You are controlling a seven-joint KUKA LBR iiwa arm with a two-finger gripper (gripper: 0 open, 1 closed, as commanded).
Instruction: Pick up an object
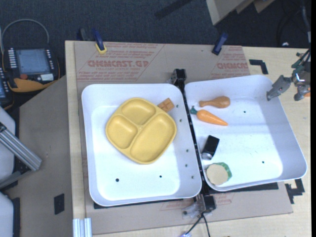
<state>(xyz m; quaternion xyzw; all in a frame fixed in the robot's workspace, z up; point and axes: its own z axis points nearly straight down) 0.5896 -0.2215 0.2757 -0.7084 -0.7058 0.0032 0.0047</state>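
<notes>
Two fingers of your end effector (288,88) show at the right edge of the view, spread apart with nothing between them; one grey finger (277,87) reaches over the far right rim of the right bin (276,147), the other sits just at the frame edge.

Below and left of it, inside the right bin, you have four things. A tan toy drumstick (216,102) lies near the far left part of the bin, and an orange carrot (211,116) with a green tip lies just beside it on the near side, slanting down to the right. Nearer to you along the bin's left wall, a small black block (211,146) lies tilted. At the near left corner a round cream-coloured slice with a green rim (217,174) rests against the bin's edge. All four are well apart from the end effector.

Across the divide, the left bin (103,181) holds a yellow compartment plate (141,130) with three sections, lying flat in the far half. A small brown block (166,104) sits touching the plate's far right edge, close to the bin's corner.

Both bins rest side by side on a brown board (148,58) on the desk, held by a yellow clamp (100,45) and a blue clamp (219,43) at its far edge.
</notes>
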